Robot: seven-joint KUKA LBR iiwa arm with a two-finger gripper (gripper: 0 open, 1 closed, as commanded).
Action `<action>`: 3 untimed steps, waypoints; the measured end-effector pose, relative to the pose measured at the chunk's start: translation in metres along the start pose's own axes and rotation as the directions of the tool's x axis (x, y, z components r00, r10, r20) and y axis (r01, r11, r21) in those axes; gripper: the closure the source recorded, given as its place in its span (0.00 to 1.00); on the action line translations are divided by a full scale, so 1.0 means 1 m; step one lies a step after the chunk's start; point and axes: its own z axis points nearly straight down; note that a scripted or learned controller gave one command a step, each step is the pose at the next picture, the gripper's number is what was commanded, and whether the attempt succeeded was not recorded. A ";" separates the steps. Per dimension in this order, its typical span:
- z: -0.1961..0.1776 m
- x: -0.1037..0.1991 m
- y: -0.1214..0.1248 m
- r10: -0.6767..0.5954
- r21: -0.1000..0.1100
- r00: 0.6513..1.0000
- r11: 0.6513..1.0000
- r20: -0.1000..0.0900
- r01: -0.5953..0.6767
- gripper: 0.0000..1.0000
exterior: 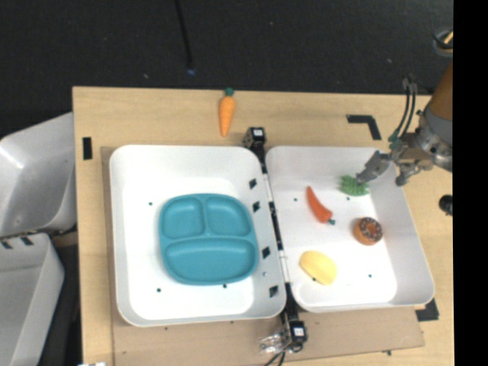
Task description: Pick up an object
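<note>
hovering at 2 o'clock over the right bin [404, 280], tool [387, 171] spread, one finger touching a green item [354, 185]. red pepper [319, 204] at bin centre, donut [368, 231] at 3 o'clock, yellow piece [317, 267] at 6. teal plate [208, 238] in the left bin [130, 280]; carrot [226, 113] on the worktop [152, 113] at 12.

teal plate [207, 239], orange carrot [226, 113], yellow lemon [317, 267]

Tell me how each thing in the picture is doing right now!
Gripper: over the right bin's far side, one finger at the green toy.
Green toy: lying in the right bin, not lifted.
Red pepper: lying slantwise, untouched.
Donut: flat, untouched.
Yellow toy: resting near the bin's front.
Blue plate: right side up in the left bin.
Carrot: lying on the bench, outside both bins.
</note>
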 end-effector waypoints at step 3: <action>0.093 0.000 0.013 -0.006 -0.011 1.000 1.000 0.004 0.006 0.00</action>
